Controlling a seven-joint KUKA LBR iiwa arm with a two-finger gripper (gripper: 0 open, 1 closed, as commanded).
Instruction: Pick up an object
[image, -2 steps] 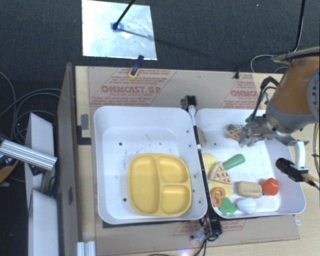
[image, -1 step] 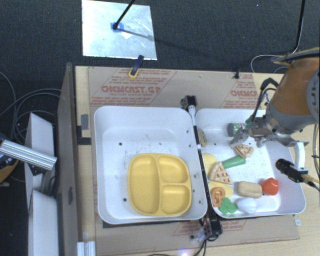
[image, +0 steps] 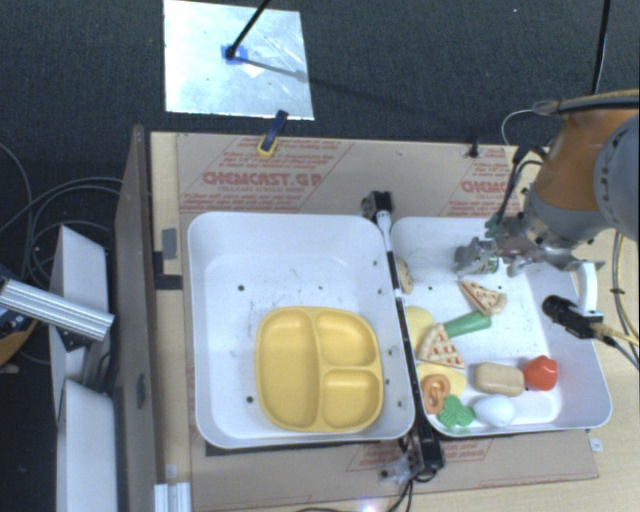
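My gripper (image: 478, 258) hangs over the upper middle of the right bin (image: 600, 395), at the end of the grey arm with the orange band (image: 590, 140). Just below and to its right lies a toy pizza slice (image: 483, 297). A green cylinder (image: 467, 324) and a second wedge-shaped slice (image: 440, 347) lie further down. Along the bin's front sit a tan bread piece (image: 498, 378), a red tomato (image: 540, 372), a white egg (image: 493, 409), a green piece (image: 457, 412) and an orange ring (image: 435, 390). I see nothing held in the gripper.
The left bin (image: 225, 260) holds a yellow divided plate (image: 320, 366). A small tan piece (image: 404, 272) and a yellow piece (image: 416, 322) lie against the divider between the bins (image: 392, 270). A black part (image: 568, 317) juts over the right bin's right side.
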